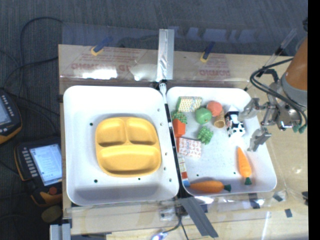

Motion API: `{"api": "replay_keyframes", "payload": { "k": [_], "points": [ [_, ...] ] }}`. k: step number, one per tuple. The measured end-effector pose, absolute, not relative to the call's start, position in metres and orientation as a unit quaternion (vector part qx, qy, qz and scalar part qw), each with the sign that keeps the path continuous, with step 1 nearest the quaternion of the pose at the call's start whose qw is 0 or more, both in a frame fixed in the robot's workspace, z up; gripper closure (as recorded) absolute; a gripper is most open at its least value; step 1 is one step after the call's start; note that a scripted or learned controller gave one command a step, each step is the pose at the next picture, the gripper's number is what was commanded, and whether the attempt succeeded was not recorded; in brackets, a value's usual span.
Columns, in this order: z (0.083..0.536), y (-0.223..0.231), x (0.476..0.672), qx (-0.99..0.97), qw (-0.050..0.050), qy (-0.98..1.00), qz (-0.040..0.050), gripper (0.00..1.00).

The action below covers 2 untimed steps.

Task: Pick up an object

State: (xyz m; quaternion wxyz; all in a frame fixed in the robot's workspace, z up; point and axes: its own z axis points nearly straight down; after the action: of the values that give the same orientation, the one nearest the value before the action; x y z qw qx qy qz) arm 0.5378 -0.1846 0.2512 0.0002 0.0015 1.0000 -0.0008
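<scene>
- Desk (220,64): carries two shallow white bins side by side, with a metal strip (165,54) standing upright at the far end of their shared edge.
- Left bin (80,179): holds one yellow tray (128,145) with three compartments, lying flat at the middle of the bin.
- Right bin (265,176): holds all the small items.
- Arm (300,71): enters from the right, its orange band above the far right corner of the right bin.
- Tool (256,124): sits over the right side of the right bin. Both fingers (259,138) are spread apart, with nothing between them; the tool is released.
- Cow toy (235,124): black and white, just left of the tool and apart from its fingers.
- Carrot (243,164): lies near the right wall, just nearer the camera than the tool's fingers, green end toward the near rim.
- Second carrot (207,186): lies along the near wall, green end to the right.
- Green ball (203,115) and pink ball (214,107): side by side at the far middle, the pink one to the right.
- Patterned block (189,104): at the far left corner.
- Second patterned block (189,147): against the left wall, near mid-length.
- Green leafy piece (205,134): between the green ball and the second patterned block.
</scene>
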Motion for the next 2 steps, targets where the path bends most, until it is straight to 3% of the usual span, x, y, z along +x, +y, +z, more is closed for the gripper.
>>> {"api": "replay_keyframes", "payload": {
  "k": [1, 2],
  "points": [
    [0.094, -0.200, 0.492, -0.089, 0.000, 0.996, -0.0006, 0.00],
    [0.090, -0.215, 0.495, -0.113, 0.005, 0.994, -0.0011, 0.00]
  ]
}}
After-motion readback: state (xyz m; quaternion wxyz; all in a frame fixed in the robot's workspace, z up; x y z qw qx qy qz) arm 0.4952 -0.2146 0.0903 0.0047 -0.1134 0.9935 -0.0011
